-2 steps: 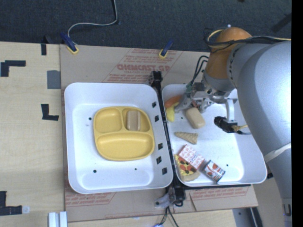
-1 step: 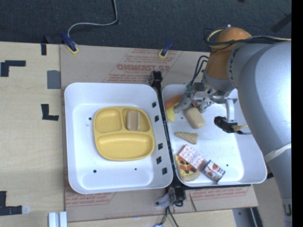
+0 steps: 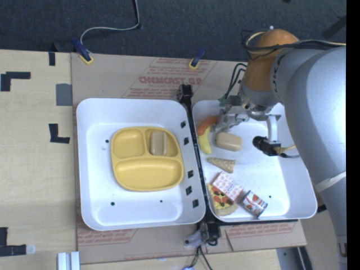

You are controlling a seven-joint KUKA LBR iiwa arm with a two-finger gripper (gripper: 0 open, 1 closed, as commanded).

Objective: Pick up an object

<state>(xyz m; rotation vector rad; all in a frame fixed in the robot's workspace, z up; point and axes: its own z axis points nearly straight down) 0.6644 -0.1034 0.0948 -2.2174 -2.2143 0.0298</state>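
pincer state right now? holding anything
Pincer: cannot be told; it is low in the right bin, by the beige block.

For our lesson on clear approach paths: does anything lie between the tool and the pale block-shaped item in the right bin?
Nothing visible does. The tool hangs just above the pale block in the right bin. A yellow banana piece and an orange carrot piece lie close on the block's left, not between.

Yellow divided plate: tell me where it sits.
The yellow divided plate lies in the middle of the left bin, with a tan block in its upper right compartment.
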